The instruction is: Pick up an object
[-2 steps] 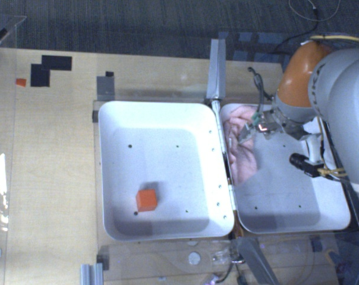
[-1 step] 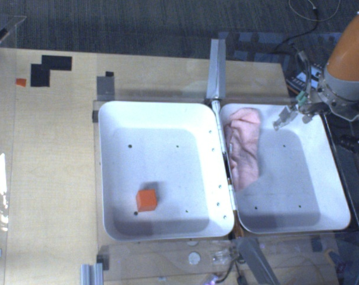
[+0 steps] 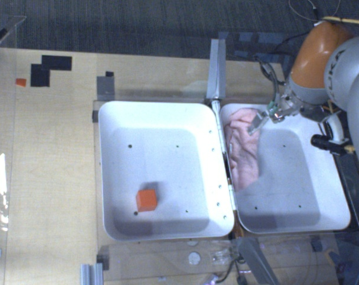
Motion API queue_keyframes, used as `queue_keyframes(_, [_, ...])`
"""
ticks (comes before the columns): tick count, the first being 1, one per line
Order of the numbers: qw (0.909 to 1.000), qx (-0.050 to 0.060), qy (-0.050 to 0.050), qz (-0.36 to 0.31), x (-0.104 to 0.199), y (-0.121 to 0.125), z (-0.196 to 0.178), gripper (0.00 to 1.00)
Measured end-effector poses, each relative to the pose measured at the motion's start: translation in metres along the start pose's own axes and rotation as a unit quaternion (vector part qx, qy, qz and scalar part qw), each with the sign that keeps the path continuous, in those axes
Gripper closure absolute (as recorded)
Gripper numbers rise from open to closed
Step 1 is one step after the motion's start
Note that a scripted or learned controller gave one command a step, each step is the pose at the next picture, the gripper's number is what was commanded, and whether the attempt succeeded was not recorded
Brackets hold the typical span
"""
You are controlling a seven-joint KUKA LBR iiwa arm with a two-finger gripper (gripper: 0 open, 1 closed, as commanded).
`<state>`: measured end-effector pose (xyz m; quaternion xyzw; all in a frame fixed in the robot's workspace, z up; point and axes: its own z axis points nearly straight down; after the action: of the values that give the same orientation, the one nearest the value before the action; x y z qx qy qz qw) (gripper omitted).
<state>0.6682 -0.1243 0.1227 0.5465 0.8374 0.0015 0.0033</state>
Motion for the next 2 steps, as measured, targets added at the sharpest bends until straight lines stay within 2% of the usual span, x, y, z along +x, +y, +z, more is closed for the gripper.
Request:
queue_keyframes(1, [0.9992, 0.005, -0.007, -0.039, 0.0138, 0.0088, 0.0194, 0.00])
queue_keyframes(2, [0.9970, 0.009, -0.006, -0.077, 0.0148, 0.0063, 0.0246, 0.00])
